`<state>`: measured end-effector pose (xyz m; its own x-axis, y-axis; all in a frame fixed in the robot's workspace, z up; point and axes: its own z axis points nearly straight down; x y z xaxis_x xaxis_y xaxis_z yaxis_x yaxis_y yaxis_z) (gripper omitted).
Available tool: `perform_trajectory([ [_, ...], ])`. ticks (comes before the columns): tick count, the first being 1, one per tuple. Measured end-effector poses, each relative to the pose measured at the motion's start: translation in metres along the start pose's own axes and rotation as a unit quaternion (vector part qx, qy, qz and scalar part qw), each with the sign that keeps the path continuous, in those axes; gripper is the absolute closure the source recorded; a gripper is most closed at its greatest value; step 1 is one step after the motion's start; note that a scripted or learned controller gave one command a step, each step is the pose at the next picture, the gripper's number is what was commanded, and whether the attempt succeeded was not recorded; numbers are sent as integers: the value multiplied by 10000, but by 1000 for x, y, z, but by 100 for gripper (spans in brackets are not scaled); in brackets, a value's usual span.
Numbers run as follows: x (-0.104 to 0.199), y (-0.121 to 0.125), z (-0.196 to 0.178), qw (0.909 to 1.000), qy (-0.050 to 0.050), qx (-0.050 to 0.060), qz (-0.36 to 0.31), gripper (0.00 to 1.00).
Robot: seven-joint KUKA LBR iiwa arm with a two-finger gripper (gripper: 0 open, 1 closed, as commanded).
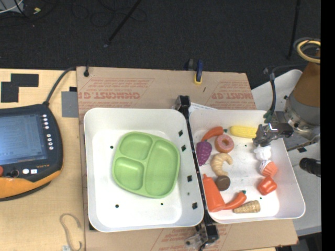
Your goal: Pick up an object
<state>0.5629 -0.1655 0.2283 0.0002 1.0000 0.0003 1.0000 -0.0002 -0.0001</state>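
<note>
I see the bench as a sheet of brown cardboard (157, 88) printed with red lettering, laid over a pale wooden top, with dark carpet (157, 25) and loose black cables behind it; a blue clamp (198, 71) pins the cardboard's far edge; at the left a teach pendant (26, 148) with an orange base rests on the wood. The left bin (99, 192) holds a green divided plate (146, 164); the right bin (293, 203) holds the toy food: a yellow corn cob (243, 132), a pink doughnut (225, 144), a purple grape bunch (203, 151), a croissant (220, 162), a large orange carrot (212, 193), a red chilli (235, 199) and a red pepper (266, 185). The gripper (265, 136) hangs low over the right bin's far right corner, just above a crumpled white object (263, 153); I cannot tell how its claw is set.
</note>
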Motion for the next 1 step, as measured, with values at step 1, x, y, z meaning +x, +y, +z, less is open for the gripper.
perform_trajectory([
  [1,56,-7,8,10000,14,20,-19,100],
])
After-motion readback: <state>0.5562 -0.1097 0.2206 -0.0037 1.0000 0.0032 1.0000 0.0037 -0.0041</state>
